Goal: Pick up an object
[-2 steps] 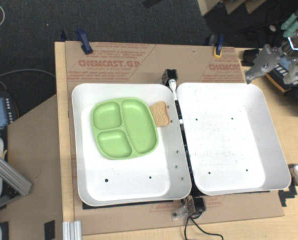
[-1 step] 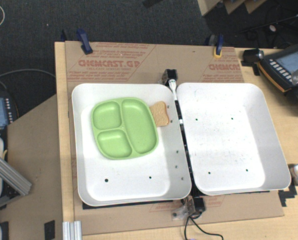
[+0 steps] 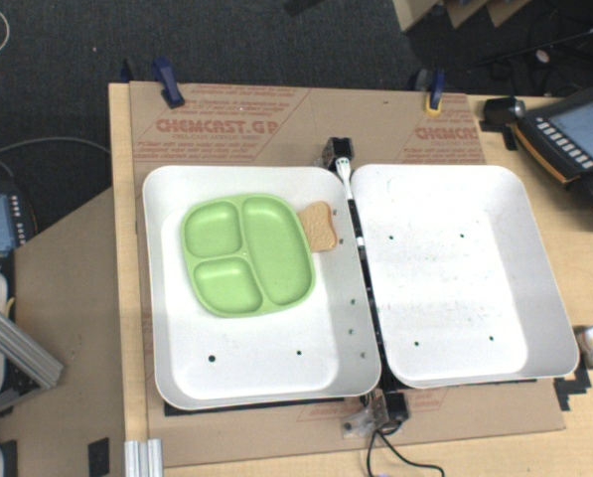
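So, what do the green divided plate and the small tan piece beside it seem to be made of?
The green divided plate looks like moulded plastic with a smooth, slightly glossy finish: even colour, rounded compartment walls and soft highlights. The small tan piece at its right edge looks matte and a bit rough or porous, like a toy slice of bread or a cracker; whether it is foam, plastic or real food cannot be told.

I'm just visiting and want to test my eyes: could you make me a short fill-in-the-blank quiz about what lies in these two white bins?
1. The green plate lies in the ____ bin of the camera view.
2. The plate is split into ____ compartments.
3. The tan biscuit-like piece touches the plate's ____ edge in the view.

Missing words: left; three; right
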Robot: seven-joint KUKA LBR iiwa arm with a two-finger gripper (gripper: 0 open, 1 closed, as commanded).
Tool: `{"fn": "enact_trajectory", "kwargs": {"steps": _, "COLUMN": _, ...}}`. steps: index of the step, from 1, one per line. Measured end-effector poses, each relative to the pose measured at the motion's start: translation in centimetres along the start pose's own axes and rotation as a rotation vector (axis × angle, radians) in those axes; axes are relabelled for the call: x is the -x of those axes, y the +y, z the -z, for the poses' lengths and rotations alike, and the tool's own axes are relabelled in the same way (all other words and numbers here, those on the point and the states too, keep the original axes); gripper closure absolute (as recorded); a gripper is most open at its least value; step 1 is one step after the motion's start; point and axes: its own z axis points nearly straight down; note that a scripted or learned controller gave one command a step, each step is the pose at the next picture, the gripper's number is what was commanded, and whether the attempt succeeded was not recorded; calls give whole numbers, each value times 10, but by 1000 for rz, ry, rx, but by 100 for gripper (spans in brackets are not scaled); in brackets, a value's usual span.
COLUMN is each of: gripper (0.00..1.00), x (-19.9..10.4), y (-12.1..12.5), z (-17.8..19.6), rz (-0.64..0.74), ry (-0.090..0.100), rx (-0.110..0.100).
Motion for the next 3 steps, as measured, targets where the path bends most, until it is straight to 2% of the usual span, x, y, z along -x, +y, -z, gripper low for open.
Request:
{"fn": "enact_trajectory", "kwargs": {"steps": 1, "gripper": 100, "x": -29, "y": -3, "z": -115, "rz": 2, "ry": 6, "rx": -20}}
{"fn": "enact_trajectory", "kwargs": {"steps": 2, "gripper": 100, "x": -58, "y": -4, "z": -222, "rz": 2, "ry": 6, "rx": -20}}
{"fn": "enact_trajectory", "kwargs": {"steps": 3, "gripper": 100, "x": -104, "y": 10, "z": -164, "rz": 5, "ry": 4, "rx": -1}}
